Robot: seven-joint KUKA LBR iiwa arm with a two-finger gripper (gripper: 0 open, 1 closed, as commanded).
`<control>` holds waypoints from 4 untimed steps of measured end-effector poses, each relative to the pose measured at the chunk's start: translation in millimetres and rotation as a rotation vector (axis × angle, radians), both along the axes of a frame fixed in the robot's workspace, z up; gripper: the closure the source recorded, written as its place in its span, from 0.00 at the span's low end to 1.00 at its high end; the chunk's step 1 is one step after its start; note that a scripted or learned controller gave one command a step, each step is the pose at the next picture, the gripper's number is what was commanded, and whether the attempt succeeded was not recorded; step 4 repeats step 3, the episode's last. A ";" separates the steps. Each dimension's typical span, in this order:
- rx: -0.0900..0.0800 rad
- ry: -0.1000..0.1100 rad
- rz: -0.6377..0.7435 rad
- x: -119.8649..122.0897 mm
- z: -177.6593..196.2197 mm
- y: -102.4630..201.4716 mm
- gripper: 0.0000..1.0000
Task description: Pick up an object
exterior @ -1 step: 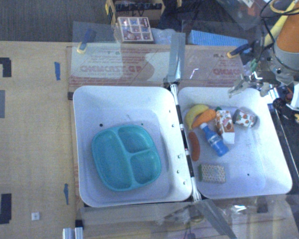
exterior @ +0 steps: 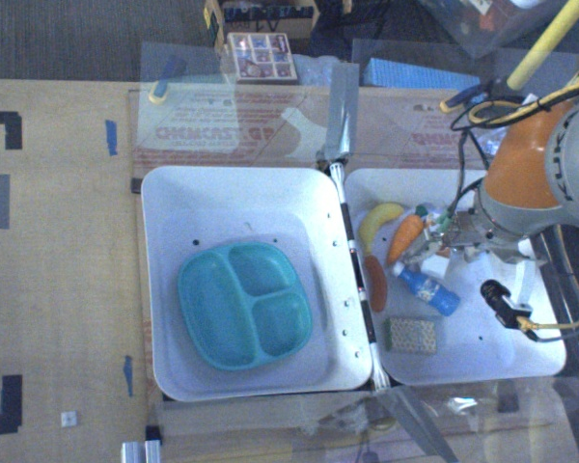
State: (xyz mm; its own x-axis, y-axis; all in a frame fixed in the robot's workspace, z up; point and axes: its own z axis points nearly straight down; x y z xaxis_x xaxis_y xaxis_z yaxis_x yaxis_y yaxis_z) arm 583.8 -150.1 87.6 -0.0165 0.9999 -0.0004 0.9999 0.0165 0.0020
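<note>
- Nearest, in front of the blue bottle [exterior: 430,290]: flat speckled sponge [exterior: 411,335], likely soft and light.
- Bottle itself, in the right bin [exterior: 521,355]: probably light, stiff, slippery; best gripped across its middle.
- Just behind the bottle: carrot [exterior: 402,236], banana [exterior: 378,223].
- Jaws above the bottle's cap end; state impossible to tell.

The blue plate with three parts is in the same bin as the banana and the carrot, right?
Not quite. The camera view shows the blue plate lying by itself in the left bin. The banana and the carrot are in the right bin, next to the gripper. It does have three parts.
</note>
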 end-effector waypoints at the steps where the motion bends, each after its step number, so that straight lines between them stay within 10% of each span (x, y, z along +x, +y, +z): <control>1: -0.002 -0.003 0.233 54.3 -1.2 20.2 0.00; 2: -0.001 -0.008 0.230 55.7 11.2 19.3 1.00; 3: -0.001 -0.001 0.283 83.9 98.2 65.5 1.00; 4: -0.001 -0.001 0.283 83.9 98.2 65.5 1.00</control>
